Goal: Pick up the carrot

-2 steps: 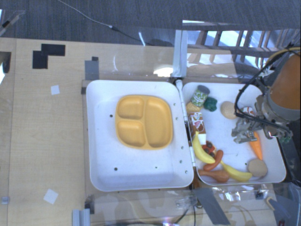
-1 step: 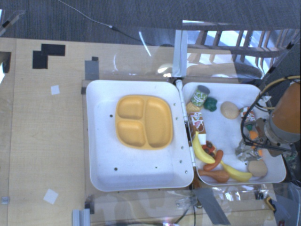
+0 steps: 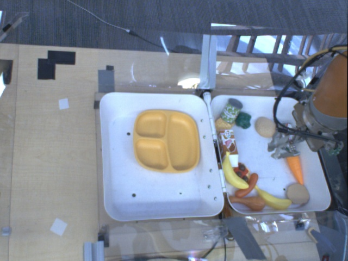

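Gripper, dull grey metal, sits low in the right bin, at its right side; finger spacing cannot be told from this angle, and nothing is visibly clamped. Carrot: smooth orange taper, lying on the bin floor just below the gripper, thick end nearest the fingers, tip pointing to the near wall; contact unclear. Near the tip, a rounded tan potato; a second pale round one left of the gripper. Two glossy yellow bananas curve along the near-left corner beside reddish sausage-like pieces. Dark green item and a small labelled jar at the far-left. Left bin holds a matte yellow three-compartment plate, rounded corners.
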Available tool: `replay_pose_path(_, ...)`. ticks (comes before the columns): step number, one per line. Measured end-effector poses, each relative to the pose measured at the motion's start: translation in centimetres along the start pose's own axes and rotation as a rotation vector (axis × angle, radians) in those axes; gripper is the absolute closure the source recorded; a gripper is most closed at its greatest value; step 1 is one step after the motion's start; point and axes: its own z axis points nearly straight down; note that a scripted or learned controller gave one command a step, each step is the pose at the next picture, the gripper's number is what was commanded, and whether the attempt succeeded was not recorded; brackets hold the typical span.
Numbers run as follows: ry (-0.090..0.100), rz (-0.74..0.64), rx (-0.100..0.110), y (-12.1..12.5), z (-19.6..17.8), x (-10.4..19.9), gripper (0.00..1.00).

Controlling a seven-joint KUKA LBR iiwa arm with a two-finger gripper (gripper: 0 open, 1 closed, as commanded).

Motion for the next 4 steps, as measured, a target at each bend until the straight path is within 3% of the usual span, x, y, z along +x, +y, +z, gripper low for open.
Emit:
replay_pose_path(1,0.018,-0.201,-0.009,-4.3,7.6,5.4,1.0)
replay_pose_path(2,0.009,-0.137,-0.005,-2.5,2.7,0.4,1.0)
replay_pose_path(3,0.017,-0.328,-0.01,-3.6,7.3,5.7,1.0)
replay_pose_path(4,0.002,-0.388,0.007,-4.6,-7.8,4.8,1.0)
